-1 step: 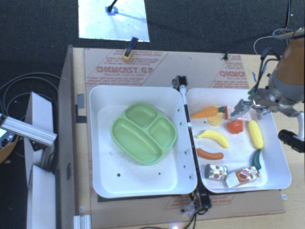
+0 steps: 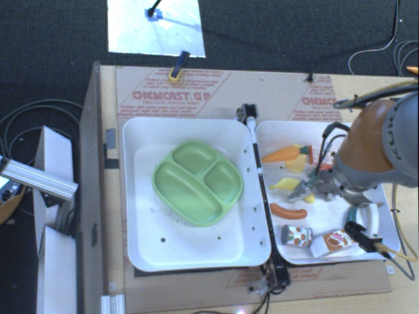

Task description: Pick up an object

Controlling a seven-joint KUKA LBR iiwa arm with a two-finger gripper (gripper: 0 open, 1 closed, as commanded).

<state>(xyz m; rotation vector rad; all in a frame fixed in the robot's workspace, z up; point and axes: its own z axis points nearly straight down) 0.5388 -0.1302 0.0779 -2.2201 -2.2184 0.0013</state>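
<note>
I see the bench topped with a sheet printed in red lettering. On it, the left bin sits touching the right bin along a dark divider. Behind the left bin, a small yellow-and-blue clip rests at the bench's far edge.

Right bin crowded: carrot, sausage, cartons; open floor around green plate.
</note>
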